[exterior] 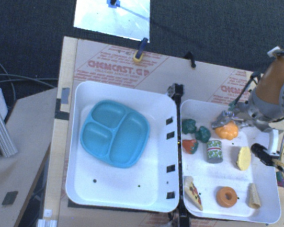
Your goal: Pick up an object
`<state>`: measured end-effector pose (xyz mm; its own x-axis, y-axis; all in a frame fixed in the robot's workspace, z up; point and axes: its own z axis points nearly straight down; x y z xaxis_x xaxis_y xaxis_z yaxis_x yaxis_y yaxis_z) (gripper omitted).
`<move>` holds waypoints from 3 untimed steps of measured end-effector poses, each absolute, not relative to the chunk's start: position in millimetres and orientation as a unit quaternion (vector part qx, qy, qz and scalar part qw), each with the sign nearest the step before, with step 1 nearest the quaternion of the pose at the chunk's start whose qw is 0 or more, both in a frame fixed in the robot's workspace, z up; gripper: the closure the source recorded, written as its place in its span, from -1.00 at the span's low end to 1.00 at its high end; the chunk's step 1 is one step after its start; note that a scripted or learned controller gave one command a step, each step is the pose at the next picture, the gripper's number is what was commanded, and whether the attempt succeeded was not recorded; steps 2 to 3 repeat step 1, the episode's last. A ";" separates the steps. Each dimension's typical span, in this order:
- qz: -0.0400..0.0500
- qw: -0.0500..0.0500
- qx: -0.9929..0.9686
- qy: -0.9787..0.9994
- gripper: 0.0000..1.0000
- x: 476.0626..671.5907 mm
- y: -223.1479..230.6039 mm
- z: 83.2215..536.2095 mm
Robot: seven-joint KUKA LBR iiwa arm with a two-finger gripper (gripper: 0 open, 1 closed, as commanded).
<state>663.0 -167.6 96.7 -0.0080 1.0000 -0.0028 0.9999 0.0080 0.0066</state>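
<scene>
My gripper (222,120) is low in the right bin (269,179), near its far edge, with the arm coming in from the right. Its tip is against the left side of an orange fruit (229,132). Just left of it lie two dark green pieces (189,125) (203,134). A small grey-green can (213,151) stands in front of the fruit, with a red and green piece (190,145) to its left. A yellow piece (243,158) lies to the right of the can.
Nearer the front of the right bin lie a pizza slice (192,192), a brown doughnut (226,196) and a tan bread piece (254,196). The left bin (84,181) holds a blue divided plate (115,133). A black-clipped divider (175,141) separates the bins.
</scene>
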 end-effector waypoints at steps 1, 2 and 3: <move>-0.001 -0.001 0.704 0.710 1.00 668.5 -94.2 84.4; -0.001 -0.001 0.704 0.710 1.00 668.5 -94.2 84.4; -0.001 -0.001 0.704 0.710 1.00 668.5 -94.2 84.4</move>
